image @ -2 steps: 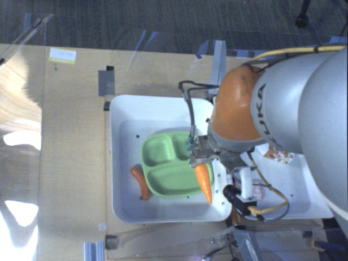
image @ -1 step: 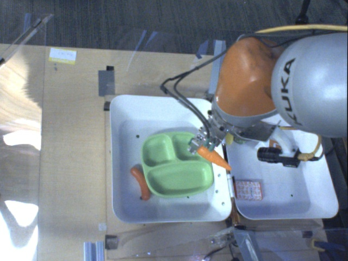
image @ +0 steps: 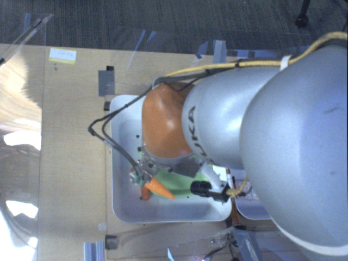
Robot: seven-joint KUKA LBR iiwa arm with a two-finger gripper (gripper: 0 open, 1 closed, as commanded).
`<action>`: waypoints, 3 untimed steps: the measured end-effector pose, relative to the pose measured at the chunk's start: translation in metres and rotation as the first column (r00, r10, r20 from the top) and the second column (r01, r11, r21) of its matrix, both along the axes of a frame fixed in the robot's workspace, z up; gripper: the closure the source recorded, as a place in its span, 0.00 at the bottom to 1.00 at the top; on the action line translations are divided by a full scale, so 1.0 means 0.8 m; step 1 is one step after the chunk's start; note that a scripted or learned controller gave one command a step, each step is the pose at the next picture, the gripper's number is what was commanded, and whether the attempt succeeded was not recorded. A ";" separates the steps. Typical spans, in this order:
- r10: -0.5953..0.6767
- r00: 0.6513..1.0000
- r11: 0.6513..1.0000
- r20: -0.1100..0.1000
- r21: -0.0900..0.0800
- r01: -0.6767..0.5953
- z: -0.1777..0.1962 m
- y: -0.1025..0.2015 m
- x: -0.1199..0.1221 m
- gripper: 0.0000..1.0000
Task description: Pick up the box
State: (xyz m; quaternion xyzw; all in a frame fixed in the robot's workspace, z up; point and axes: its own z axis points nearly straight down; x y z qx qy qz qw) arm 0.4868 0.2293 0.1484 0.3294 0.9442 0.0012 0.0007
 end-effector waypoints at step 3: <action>0.934 0.358 0.358 0.004 -0.015 -0.934 0.212 -0.324 0.054 1.00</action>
